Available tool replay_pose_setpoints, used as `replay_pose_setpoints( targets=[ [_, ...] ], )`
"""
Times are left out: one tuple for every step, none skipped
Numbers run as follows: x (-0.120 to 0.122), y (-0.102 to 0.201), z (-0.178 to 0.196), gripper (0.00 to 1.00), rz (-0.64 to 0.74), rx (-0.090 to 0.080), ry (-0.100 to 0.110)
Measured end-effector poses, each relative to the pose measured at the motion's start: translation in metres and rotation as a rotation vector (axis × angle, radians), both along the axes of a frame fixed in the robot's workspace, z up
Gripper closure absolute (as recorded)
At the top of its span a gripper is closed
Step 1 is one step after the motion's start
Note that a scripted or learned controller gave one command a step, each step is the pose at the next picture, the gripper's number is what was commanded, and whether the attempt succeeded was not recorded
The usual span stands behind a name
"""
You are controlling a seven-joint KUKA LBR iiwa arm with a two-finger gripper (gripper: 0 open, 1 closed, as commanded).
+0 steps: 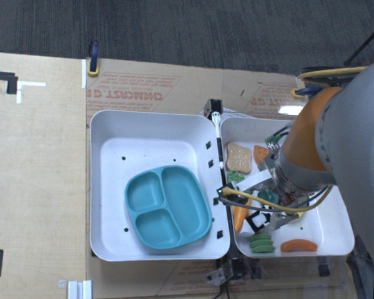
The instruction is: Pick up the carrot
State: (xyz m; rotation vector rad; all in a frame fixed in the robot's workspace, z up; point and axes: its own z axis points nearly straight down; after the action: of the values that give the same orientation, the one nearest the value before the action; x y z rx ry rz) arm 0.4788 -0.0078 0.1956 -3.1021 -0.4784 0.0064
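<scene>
Orange tapered carrot lies in right white bin, against its left wall, just below gripper. Grey arm with orange band hangs low over that bin; pincer state cannot be told. Nearby: slice of toast, green pea pod, orange-red sausage-shaped piece. Left white bin holds teal three-compartment plate.

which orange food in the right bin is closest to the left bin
The carrot, lying against the right bin's left wall beside the arm. The orange sausage-like piece lies near the front right, and the orange wedge sits past the bread slice.
</scene>
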Motion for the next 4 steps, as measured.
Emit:
replay_pose_setpoints(
  targets=[
    [-0.001,0.010,-0.005,0.00,-0.096,-0.001,0.001],
    [-0.001,0.035,-0.005,0.00,0.275,0.001,0.003],
    [0.000,-0.026,-0.005,0.00,0.076,-0.002,0.000],
    [0.061,-0.033,-0.004,0.00,0.021,-0.002,0.001]
  ],
)
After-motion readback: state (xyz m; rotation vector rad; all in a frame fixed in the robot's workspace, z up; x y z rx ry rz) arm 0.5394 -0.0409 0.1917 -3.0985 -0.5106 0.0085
